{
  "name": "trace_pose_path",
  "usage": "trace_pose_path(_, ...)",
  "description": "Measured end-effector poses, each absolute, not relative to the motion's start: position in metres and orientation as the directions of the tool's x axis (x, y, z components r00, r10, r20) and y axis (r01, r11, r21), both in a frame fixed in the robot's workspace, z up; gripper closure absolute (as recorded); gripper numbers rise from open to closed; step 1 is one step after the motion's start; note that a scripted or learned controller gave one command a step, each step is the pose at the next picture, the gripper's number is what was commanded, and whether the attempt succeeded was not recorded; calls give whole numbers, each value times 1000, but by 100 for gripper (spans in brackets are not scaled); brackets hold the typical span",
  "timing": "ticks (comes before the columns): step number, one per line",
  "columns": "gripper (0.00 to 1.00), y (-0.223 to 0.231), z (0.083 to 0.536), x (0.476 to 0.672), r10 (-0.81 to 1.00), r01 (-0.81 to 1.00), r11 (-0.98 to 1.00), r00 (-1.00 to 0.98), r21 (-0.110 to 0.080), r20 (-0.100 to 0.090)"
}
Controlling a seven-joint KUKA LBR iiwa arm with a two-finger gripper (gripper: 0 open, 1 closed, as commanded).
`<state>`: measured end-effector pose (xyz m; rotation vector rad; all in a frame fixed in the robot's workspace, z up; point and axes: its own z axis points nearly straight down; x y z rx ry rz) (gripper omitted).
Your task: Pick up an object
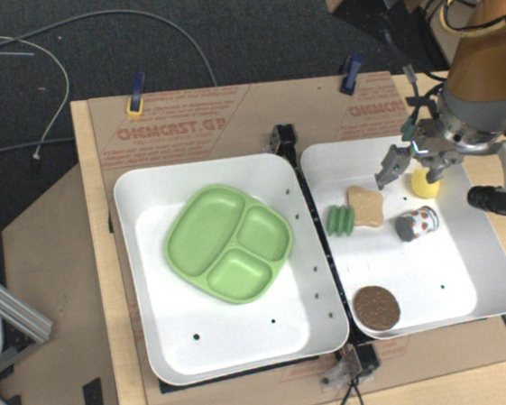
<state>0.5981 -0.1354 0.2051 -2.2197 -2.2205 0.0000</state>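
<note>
Several small things lie in the right bin [478, 262]: a tan block [365, 205], a green ridged piece [340, 221] beside it, a yellow object [425, 184], a small grey, white and red object [416, 223], and a brown round disc [376, 307] at the front edge. My gripper [414, 168] hangs over the back of this bin, just above the yellow object and right of the tan block. Its fingers are spread open, and nothing is between them.
The left bin [159, 335] holds a green divided plate [229, 242]. A black clamp [282, 137] sits at the back between the bins, with blue clips [136, 90] along the cardboard's far edge.
</note>
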Motion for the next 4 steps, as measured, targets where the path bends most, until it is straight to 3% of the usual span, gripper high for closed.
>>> trace_pose_path(2,0,-131,91,592,1000,1000,-1,1,-5,2)
trace_pose_path(3,100,-131,106,594,1000,1000,0,0,2,2)
trace_pose_path(4,100,-134,166,588,1000,1000,-1,1,5,-1)
